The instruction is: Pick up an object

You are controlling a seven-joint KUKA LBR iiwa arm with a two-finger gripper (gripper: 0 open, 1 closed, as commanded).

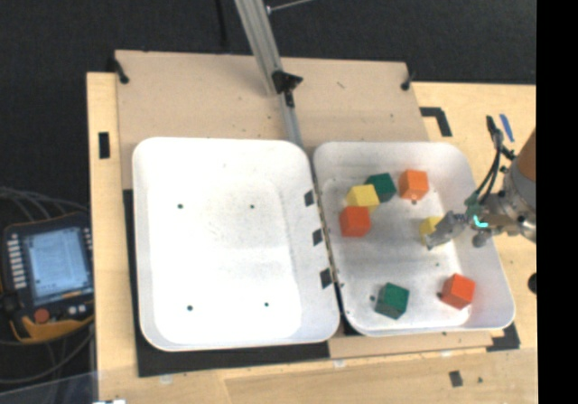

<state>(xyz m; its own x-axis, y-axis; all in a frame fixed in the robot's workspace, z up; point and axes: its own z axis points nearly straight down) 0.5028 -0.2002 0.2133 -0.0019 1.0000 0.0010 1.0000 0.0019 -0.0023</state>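
Jaws (444,229) over the right bin (452,158)
They pinch a small yellow block (431,228); no readable writing anywhere.

Six coloured blocks (369,196) lie scattered in the right bin (452,158).

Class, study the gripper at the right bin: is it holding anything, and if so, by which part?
It cannot be told for sure. The gripper sits right at a small yellow block in the right bin, but whether the fingers clasp it is too small to see.
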